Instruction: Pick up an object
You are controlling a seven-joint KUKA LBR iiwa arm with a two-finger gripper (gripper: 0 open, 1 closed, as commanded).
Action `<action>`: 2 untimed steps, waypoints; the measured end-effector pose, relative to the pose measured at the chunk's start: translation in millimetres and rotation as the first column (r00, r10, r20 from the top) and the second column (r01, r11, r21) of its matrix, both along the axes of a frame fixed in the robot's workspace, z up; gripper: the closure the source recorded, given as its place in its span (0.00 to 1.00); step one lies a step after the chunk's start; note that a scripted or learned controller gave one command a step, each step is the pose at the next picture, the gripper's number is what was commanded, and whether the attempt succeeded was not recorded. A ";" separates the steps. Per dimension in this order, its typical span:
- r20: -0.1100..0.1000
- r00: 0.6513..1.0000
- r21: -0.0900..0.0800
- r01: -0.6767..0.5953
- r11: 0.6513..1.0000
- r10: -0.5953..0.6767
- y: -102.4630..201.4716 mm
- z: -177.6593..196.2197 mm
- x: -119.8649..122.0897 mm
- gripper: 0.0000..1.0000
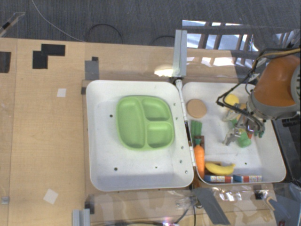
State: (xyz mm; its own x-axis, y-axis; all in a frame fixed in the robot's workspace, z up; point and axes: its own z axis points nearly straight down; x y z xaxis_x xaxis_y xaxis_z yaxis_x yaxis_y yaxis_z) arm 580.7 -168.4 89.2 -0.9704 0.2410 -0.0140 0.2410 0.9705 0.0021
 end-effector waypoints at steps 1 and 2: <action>0.016 1.000 -0.005 -0.009 1.000 0.009 1.0 15.3 5.1 1.00; 0.012 0.994 0.000 0.112 0.994 -0.112 22.6 140.3 20.0 1.00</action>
